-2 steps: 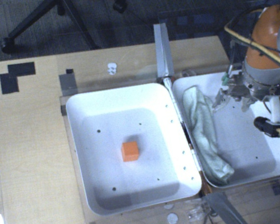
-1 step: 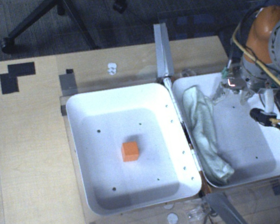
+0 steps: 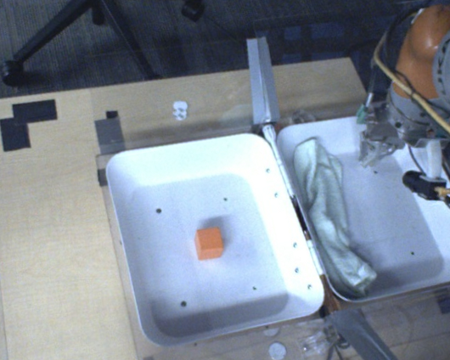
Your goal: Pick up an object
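Fingers (image 3: 375,148): over the right bin's far right part, nothing seen between them; released or clenched, can't tell, too small and blurred.

L to R:
- Desk (image 3: 60,273): pale wood, black tape marks at far left.
- Left bin (image 3: 158,316): white, shallow. Holds orange cube (image 3: 209,243), near centre, lying free, well apart from all walls. Prob. the easiest pick, open approach from above.
- Right bin (image 3: 447,265): holds pale cloth (image 3: 331,216), crumpled lengthwise along the left wall, touching it or nearly so. The wall crowds a grasp on that side.
- Arm (image 3: 445,58): grey with orange band, enters at right, cables hanging near the wrist.

Cloth is the nearer candidate. The wall between the bins stands between the fingers and the cube.
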Robot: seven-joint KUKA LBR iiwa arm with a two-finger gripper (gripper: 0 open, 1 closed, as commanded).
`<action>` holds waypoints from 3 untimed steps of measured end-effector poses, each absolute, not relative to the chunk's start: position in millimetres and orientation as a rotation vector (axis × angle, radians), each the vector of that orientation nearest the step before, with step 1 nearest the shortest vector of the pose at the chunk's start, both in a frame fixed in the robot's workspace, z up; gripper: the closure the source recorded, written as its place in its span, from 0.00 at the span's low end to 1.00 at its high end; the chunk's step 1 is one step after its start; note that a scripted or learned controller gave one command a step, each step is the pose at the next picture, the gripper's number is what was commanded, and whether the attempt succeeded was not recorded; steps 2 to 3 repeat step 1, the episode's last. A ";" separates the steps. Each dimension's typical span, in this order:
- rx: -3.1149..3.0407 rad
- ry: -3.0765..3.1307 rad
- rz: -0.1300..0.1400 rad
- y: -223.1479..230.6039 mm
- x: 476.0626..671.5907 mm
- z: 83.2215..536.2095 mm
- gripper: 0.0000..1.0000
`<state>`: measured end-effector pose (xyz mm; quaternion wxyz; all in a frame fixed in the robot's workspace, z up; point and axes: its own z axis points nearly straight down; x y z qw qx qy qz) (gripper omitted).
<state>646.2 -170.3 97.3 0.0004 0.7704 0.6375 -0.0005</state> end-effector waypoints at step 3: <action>2.541 1.845 -0.001 -175.3 663.8 182.7 1.00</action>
